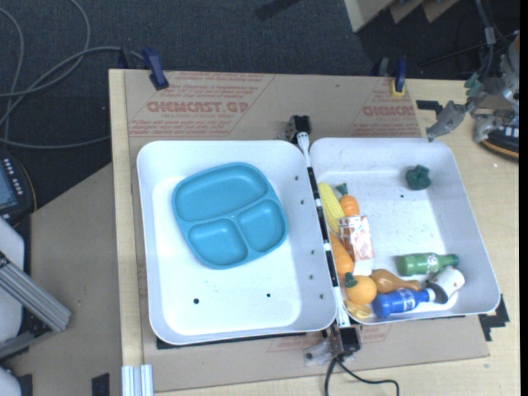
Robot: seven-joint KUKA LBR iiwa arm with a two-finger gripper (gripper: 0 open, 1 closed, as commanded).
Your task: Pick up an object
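The right bin (462, 188) holds several small objects. A dark green lump (418, 176) lies near its far right corner. Along its left wall lie a yellow corn cob (331, 205), an orange carrot (349, 204) and a red and white packet (358, 238). At its near edge are a green bottle (426, 263), an orange fruit (360, 288), a blue bottle (402, 302) and a white and black piece (450, 282). My gripper (472, 120) hangs beyond the bin's far right corner, open, with nothing between its fingers.
The left bin (165, 287) holds a blue divided plate (229, 213). A black hinge strip (318, 221) runs between the bins. Clamps (153, 67) hold the cardboard-covered bench at the back. Cables lie on the dark floor at the upper left.
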